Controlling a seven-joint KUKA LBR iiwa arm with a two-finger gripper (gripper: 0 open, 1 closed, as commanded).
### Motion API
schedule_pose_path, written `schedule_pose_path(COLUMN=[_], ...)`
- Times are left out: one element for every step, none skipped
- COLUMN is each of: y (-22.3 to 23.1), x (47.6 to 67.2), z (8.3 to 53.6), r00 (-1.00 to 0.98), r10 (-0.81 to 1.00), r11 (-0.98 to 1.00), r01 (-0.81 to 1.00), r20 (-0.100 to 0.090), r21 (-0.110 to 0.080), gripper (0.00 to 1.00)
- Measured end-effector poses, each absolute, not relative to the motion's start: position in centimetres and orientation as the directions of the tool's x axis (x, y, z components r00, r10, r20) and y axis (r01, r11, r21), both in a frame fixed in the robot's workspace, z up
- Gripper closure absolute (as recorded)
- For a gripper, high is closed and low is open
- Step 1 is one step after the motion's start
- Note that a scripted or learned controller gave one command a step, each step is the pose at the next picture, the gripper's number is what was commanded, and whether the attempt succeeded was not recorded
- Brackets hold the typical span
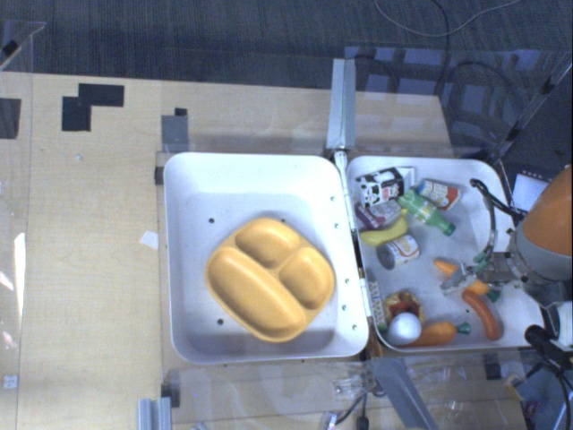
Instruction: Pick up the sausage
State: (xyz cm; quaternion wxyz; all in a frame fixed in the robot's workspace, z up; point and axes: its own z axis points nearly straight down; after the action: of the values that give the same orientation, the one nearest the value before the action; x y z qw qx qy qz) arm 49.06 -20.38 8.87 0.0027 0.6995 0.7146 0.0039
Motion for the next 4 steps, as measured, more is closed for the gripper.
schedule_pose_path(y=[-20.38,-20.38,-20.37,-20.36], x=[49.06,49.06,49.08,49.09], z=[8.87,8.87,8.87,8.87], r00=[-0.021,-0.021,-0.010,-0.009], r10=[1.000,1.000,1.000,1.000], r11=[0.021,0.021,0.010,0.009], r01=[1.000,1.000,1.000,1.000], r20=[0.002,0.002,0.002,0.002], r21=[0.009,0.009,0.010,0.010], gripper=[0.00,0.00,0.00,0.00])
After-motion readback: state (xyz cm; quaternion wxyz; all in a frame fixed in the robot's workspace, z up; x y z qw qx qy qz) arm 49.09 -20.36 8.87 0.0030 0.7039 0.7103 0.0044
